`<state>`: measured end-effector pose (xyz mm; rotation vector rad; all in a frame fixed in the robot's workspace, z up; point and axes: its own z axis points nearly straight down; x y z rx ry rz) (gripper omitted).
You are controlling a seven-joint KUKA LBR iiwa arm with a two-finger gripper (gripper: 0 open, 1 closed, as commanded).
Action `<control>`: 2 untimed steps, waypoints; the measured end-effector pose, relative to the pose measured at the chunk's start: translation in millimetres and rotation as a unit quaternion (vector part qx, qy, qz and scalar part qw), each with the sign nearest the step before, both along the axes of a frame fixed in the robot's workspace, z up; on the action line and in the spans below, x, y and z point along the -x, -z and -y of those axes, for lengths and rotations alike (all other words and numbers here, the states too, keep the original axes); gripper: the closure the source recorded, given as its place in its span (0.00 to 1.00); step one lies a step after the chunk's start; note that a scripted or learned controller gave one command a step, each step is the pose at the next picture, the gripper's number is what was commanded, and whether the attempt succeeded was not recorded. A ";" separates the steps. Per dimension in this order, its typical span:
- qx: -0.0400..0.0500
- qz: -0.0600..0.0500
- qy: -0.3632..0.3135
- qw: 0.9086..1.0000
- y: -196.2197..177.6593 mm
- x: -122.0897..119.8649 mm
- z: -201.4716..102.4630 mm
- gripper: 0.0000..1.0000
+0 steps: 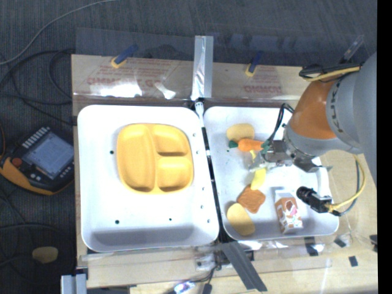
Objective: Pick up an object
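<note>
My claw (264, 155) hangs low over the middle of the right bin (318, 225), the grey arm (358, 112) with its orange band (309, 112) reaching in from the table's right edge; whether the claw is clenched or released, I cannot tell. Just beside its tip, toward the bin's far side, lies a toy carrot (248, 144), orange with a green end, and beyond that a pale yellow bread-like piece (240, 131) near the bin's far left corner. Directly below the claw a small yellow piece (258, 177) lies tilted, touching or nearly touching an orange-brown wedge (251, 199). A round yellow piece (241, 219) sits by the bin's near left corner. A small brown-and-white carton (288, 212) lies near the bin's near edge, toward its right. The left bin (98, 225) carries a yellow divided tray (154, 157) at its middle. A clear taped sheet (141, 72) covers the table's far edge. Off the table's left edge, on the dark floor, rests a handheld control pendant (40, 159) with trailing cables.
</note>
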<state>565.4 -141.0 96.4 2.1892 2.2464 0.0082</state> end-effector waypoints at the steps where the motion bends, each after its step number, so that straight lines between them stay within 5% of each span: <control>1: 0.001 -0.008 -0.006 1.000 -83.3 -25.5 -87.7 1.00; 2: 0.001 -0.008 -0.069 0.998 -83.2 -4.6 -144.3 1.00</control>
